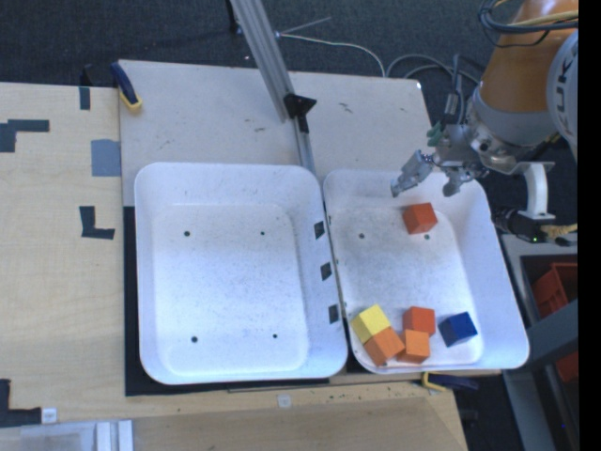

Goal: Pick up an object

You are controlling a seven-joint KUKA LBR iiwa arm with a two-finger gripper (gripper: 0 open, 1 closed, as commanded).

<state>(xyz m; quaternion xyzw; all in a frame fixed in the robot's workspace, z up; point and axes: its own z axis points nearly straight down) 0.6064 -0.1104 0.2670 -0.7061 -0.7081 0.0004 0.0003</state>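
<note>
My gripper (432, 181) hangs over the far end of the right bin (488, 252), its two fingers spread apart with nothing between them. Just below it an orange-red block (420, 219) lies alone on the bin floor, apart from the fingers. At the near end of the same bin sits a cluster: a yellow block (371, 321), an orange block (382, 345), a second orange block (415, 344), a darker orange one (420, 319) and a blue block (457, 328).
The left bin (150, 252) lies beside the right one, sharing a raised rim. A slanted metal rail (268, 50) rises behind the bins. Cables trail at the back right. A blue-and-yellow clamp (125, 86) sits at the board's far left corner.
</note>
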